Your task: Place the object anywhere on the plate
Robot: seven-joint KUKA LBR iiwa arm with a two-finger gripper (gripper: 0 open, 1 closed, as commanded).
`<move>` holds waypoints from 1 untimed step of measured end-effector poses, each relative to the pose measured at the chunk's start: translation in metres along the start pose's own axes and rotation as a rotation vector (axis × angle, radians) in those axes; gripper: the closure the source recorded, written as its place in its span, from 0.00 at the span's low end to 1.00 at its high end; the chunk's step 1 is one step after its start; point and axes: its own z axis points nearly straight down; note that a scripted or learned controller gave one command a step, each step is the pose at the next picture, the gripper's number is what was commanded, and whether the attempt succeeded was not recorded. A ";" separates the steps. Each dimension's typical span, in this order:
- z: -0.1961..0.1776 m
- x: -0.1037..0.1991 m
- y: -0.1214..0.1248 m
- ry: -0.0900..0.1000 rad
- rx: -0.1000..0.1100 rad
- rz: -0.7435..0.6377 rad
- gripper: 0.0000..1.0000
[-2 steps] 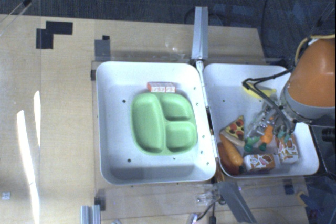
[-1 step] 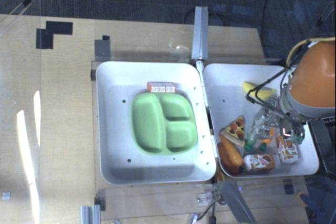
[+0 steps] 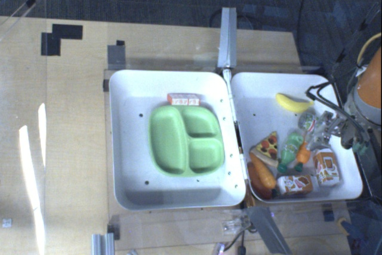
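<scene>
In the right bin (image 3: 352, 185), the near edge holds a carton (image 3: 295, 184), a second carton (image 3: 326, 168) and a hot dog (image 3: 262, 174). Behind them lie a pizza slice (image 3: 267, 147) and a green bottle (image 3: 290, 148), with the gripper (image 3: 320, 126) just above; its grip cannot be told. Farther back lies a banana (image 3: 292, 103). The green plate (image 3: 185, 140) sits in the left bin (image 3: 128, 128), a small red box (image 3: 182, 99) behind it.
</scene>
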 end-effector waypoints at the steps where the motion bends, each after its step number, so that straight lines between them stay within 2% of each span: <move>1: -0.015 0.018 0.017 0.001 0.000 -0.139 1.00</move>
